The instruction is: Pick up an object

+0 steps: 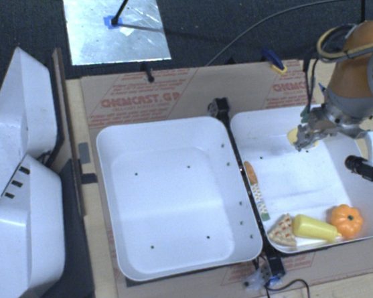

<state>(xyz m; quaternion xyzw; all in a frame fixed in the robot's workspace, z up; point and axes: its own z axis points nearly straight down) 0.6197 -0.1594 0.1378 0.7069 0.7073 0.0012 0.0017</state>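
Gripper (305, 138) over right bin's (311, 177) upper part, near a pale yellow item (295, 136); finger state cannot be told. Orange pumpkin (346, 220), yellow object (313, 228), pizza slice (283, 230) along near wall. Strip (254, 187) against left wall. Left bin (172, 194) alongside.

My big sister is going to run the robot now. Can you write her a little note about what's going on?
Gripper: low over the back of the right bin, with something pale yellow at its tip; whether it is gripped is unclear.
Things: along the right bin's front edge lie an orange pumpkin, a yellow piece and a pizza slice; a thin carrot-like stick lies by the divider.
Done: no confirmed pick.
Left: grasp one object and lift it.
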